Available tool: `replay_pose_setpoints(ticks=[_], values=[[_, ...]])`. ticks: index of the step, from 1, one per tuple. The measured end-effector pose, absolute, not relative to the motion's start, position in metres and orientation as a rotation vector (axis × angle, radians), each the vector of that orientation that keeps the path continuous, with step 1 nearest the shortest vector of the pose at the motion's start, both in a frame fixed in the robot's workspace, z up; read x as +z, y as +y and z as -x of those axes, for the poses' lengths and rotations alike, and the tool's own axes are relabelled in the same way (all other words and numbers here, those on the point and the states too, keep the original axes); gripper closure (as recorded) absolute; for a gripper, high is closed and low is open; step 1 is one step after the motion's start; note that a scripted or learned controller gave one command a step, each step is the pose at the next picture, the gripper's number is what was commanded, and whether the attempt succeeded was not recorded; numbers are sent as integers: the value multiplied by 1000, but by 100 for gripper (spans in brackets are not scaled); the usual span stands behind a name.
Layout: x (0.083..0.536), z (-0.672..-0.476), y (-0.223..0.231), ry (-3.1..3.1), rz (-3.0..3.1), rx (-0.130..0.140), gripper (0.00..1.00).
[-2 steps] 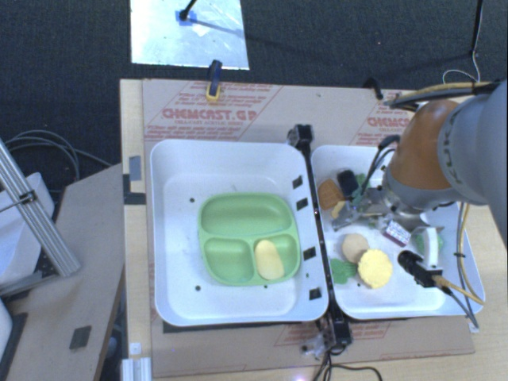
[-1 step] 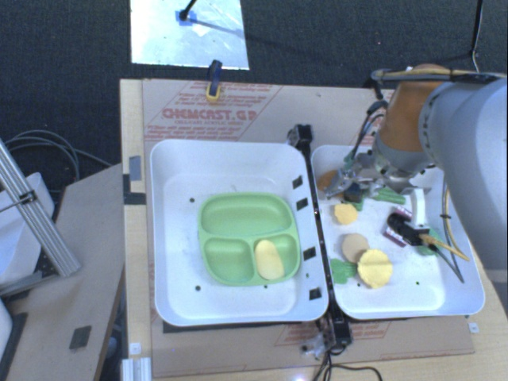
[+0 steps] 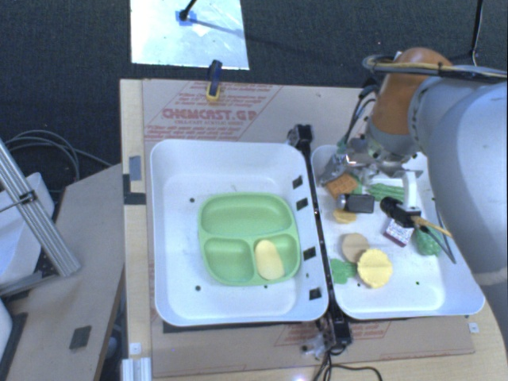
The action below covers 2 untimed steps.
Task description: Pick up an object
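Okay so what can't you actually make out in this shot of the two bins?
- Gripper: in the camera view the arm's wrist covers it, so its fingers' state is unreadable.
- Far end of the right bin: covered by the arm.
- Small dark box: label too small to read.
- Green items near the arm: partly hidden, kind unclear.

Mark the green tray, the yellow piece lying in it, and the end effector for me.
green tray [image 3: 238, 217]: camera view, bare floor of its long upper compartment.
yellow piece [image 3: 270, 259]: camera view, middle of its top, in the tray's lower right compartment.
end effector [image 3: 340, 167]: camera view, its tip over the right bin.
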<state>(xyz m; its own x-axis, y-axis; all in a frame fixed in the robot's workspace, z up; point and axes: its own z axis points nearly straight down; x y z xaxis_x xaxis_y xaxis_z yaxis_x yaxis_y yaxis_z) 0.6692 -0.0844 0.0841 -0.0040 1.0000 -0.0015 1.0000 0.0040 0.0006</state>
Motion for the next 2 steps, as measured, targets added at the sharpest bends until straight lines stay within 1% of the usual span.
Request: replay_pose_setpoints(ticks=[1,2], values=[[98,-671,-84,2224,-2207,8,100],[191,-635,-12,2230,-2208,11,100]])
